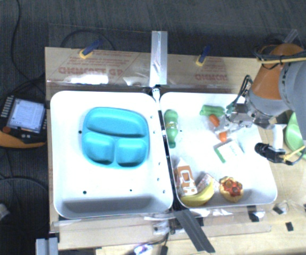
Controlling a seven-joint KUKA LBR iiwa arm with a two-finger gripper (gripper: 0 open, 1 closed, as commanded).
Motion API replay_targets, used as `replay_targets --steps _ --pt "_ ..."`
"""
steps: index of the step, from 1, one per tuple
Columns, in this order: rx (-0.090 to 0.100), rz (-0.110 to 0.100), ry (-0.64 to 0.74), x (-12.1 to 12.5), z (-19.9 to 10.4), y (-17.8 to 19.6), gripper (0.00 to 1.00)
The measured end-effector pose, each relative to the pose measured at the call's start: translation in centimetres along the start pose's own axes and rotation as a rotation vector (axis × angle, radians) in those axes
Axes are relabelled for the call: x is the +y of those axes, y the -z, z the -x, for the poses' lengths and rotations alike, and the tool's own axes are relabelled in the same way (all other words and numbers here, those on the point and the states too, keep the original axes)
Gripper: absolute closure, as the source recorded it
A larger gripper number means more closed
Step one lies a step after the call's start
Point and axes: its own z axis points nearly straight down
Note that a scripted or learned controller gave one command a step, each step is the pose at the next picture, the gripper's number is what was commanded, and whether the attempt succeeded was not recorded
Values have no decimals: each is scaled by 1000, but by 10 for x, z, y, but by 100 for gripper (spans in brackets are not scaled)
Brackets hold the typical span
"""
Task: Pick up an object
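The gripper hangs over the right bin; its grip I cannot tell. A smooth curved banana lies near.

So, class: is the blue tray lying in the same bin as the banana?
No: the blue tray lies in the left bin, while the banana lies in the right bin.
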Motion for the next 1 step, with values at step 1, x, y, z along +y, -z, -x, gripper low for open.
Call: replay_targets --steps 1 --pt "-1 5 -43 -31 -12 78 100"
